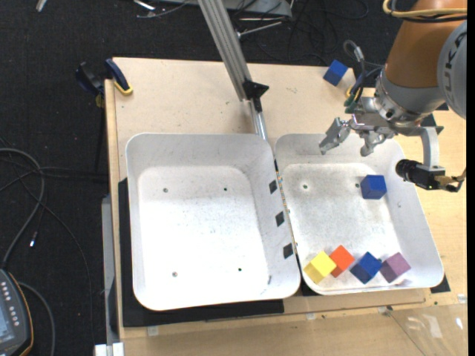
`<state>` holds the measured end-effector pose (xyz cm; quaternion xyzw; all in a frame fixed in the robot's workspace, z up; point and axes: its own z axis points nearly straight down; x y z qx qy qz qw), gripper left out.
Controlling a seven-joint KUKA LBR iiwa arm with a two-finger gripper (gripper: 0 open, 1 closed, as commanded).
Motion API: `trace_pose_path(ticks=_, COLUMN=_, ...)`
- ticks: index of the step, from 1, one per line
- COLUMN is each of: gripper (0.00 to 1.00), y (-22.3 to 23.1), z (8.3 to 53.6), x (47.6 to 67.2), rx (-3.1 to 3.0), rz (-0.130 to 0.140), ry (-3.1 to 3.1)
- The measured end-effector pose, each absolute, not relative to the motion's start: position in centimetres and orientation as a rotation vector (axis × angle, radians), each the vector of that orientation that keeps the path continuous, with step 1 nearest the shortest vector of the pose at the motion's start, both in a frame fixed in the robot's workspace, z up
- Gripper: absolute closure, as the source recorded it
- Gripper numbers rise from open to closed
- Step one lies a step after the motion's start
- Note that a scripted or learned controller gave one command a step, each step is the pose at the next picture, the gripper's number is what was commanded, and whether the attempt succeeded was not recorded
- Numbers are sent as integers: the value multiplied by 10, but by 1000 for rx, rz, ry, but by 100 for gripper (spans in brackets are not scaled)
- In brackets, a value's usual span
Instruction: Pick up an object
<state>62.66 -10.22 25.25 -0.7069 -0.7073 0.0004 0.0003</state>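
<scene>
My gripper (347,141) hangs open over the far edge of the right bin (424,228), its two fingers (331,138) spread apart with nothing between them. A blue cube (373,186) lies in that bin, a little to the right of and nearer than the gripper. Along the bin's near edge sit a yellow cube (320,266), an orange cube (341,258), another blue cube (367,266) and a purple cube (395,266).
The left bin (141,199) lies beside the right one. A blue cube (336,72) rests on the bench beyond the bins. A slanted metal pole (226,43) crosses the back of the bench. A clamp (111,76) grips the far left corner.
</scene>
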Motion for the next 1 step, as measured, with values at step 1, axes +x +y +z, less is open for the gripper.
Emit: trace_pose_path(ticks=1, gripper=0, y=-180, z=239, x=633, rx=-2232, rz=4, ry=-2217)
